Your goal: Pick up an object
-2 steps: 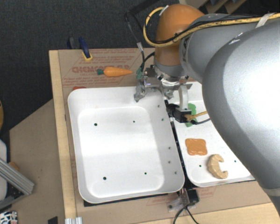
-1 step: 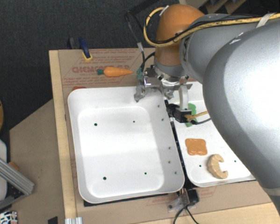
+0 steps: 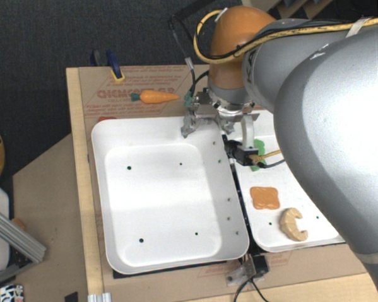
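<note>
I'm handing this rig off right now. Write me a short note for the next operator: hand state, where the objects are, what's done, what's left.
Hand: over the far end of the seam between the two bins; nothing visibly held.
Objects: orange-brown flat piece and tan curved piece lie in the right bin. A green item sits in the same bin, partly hidden by the hand. A toy carrot lies on the cardboard beyond the left bin, outside both bins.
Done: no pick visible.
Left: grasp and lift one object; the right-bin pieces look nearest.
</note>
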You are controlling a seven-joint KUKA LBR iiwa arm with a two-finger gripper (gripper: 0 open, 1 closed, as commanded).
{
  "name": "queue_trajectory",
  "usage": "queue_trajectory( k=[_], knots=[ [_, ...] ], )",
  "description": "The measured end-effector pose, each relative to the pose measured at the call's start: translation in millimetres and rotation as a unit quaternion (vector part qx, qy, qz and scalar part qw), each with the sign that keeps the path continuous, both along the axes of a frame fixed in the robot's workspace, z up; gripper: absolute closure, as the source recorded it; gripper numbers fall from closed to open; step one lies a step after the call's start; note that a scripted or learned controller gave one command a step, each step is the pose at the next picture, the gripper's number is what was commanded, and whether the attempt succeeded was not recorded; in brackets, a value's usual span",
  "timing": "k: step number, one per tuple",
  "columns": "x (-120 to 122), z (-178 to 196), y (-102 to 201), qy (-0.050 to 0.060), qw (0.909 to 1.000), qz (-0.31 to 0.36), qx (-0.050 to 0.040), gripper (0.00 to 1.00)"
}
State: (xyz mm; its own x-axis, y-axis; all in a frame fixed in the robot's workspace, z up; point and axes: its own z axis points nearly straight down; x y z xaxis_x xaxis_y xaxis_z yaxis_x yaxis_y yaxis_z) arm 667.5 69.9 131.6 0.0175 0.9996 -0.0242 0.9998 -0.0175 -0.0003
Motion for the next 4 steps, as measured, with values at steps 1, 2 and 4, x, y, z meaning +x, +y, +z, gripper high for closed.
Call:
queue_trajectory(
  k=[1,2,4],
  knots=[
    [-0.4,-0.8,0.8,0.0,1.0,0.001,-0.0007,0.0],
    [-0.2,-0.5,0.3,0.001,1.0,0.0,0.0,0.0],
    [-0.2,-1.0,1.0,0.0,1.0,0.001,-0.0005,0.0]
  ],
)
